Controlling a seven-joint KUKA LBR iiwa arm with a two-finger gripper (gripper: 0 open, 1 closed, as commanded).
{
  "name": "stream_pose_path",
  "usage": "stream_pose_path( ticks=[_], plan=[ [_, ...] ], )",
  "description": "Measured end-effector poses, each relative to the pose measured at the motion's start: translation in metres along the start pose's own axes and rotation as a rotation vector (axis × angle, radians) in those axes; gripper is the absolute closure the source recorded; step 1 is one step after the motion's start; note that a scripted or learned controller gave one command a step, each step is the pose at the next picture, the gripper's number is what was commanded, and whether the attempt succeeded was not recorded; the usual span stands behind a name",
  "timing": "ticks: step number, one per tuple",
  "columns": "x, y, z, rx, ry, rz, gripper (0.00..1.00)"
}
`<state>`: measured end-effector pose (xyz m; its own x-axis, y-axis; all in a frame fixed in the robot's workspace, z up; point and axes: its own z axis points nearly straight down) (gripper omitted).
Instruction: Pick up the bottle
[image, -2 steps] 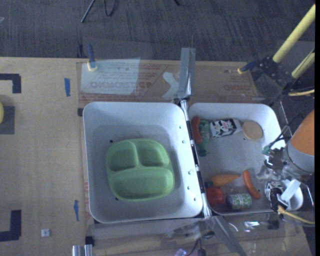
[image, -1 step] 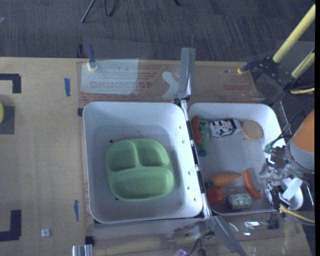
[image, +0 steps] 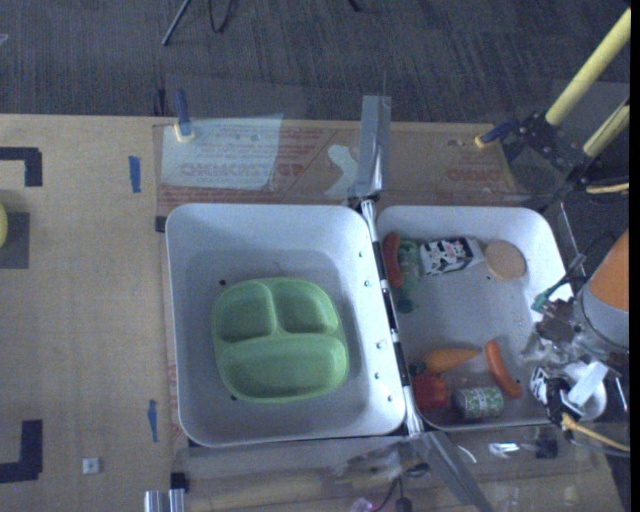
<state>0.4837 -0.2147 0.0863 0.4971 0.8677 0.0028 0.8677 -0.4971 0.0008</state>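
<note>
One fixed camera, mounted above the bench (image: 80, 300), looking down at a slant. Both white bins sit side by side mid-frame: left bin (image: 190, 330) near the centre, right bin (image: 530, 235) beside it toward the right edge. Beyond the bins, at the top, a strip of dark floor (image: 300, 50) shows. The arm (image: 610, 300) enters at the right of the right bin. Medium distance; whole bins visible.

wooden bench (image: 80, 330), two white bins (image: 190, 300) side by side
</note>
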Motion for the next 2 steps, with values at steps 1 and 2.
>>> stream_pose_path(
  ticks=[1, 2],
  plan=[
    [0.000, 0.000, -0.009, -0.001, 0.000, 0.001, 1.00],
    [0.019, -0.005, -0.001, 0.000, -0.003, -0.070, 1.00]
  ],
)
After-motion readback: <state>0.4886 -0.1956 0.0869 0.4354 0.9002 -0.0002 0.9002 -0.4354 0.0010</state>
